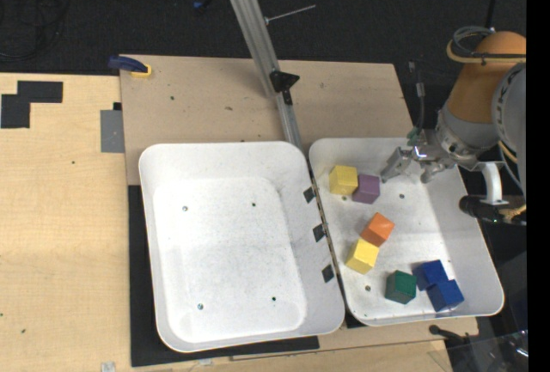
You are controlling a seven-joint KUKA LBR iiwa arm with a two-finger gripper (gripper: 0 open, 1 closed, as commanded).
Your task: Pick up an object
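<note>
Several small blocks lie in the right bin (pixel 464 224): a yellow block (pixel 343 179) touching a purple block (pixel 368 188), an orange block (pixel 377 229), a second yellow block (pixel 363 256), a green block (pixel 400 287) and a blue piece (pixel 437 283). My gripper (pixel 412 166) hangs over the back of the right bin, right of the purple block. Its fingers are spread open with nothing between them.
The left bin (pixel 172 164) sits beside the right one, with black clips along their shared edge. A slanted aluminium rail (pixel 255 35) rises behind the bins. The grey arm with its orange band (pixel 481 95) comes in from the right.
</note>
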